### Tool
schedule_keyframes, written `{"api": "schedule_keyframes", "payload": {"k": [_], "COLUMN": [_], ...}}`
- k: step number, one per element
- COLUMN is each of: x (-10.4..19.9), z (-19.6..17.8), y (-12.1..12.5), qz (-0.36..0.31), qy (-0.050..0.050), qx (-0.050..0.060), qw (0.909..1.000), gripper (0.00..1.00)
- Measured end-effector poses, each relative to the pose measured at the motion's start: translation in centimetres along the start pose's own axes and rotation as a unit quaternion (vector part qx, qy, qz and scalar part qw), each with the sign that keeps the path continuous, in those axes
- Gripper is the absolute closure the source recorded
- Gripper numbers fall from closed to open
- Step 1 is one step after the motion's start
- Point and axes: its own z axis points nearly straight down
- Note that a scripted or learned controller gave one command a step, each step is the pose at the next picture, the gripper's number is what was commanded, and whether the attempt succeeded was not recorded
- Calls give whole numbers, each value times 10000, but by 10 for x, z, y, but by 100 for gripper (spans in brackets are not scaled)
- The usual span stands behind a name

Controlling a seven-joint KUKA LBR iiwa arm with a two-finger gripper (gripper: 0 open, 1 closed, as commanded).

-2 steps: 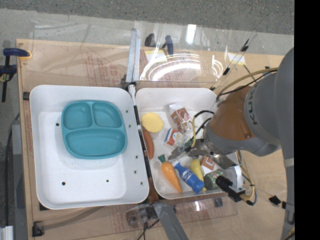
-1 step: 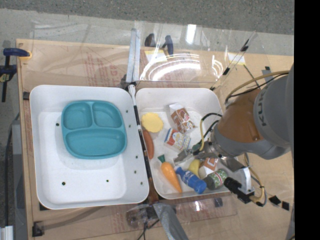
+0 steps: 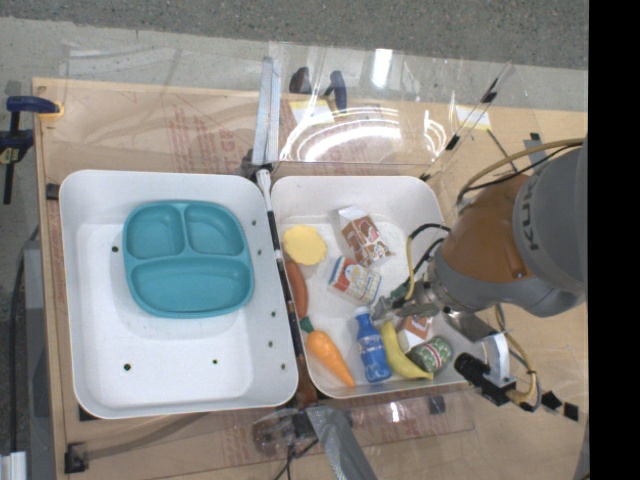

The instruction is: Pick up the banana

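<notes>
Banana (image 3: 401, 352): one, beside one blue bottle (image 3: 371, 347) and one can (image 3: 431, 354); one carrot (image 3: 329, 356) past the bottle. Gripper (image 3: 410, 313) directly above banana; jaw state cannot be told.

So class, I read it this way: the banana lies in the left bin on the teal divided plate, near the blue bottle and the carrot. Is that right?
Not quite. The camera view shows the banana in the right bin, not on the teal divided plate. It does lie near the blue bottle and the carrot.
</notes>
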Motion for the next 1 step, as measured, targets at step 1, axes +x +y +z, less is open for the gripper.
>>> {"api": "schedule_keyframes", "payload": {"k": [1], "x": [33], "z": [-94], "y": [27], "qz": [500], "qy": [-16], "qx": [-5], "qw": [9987], "gripper": [100]}}
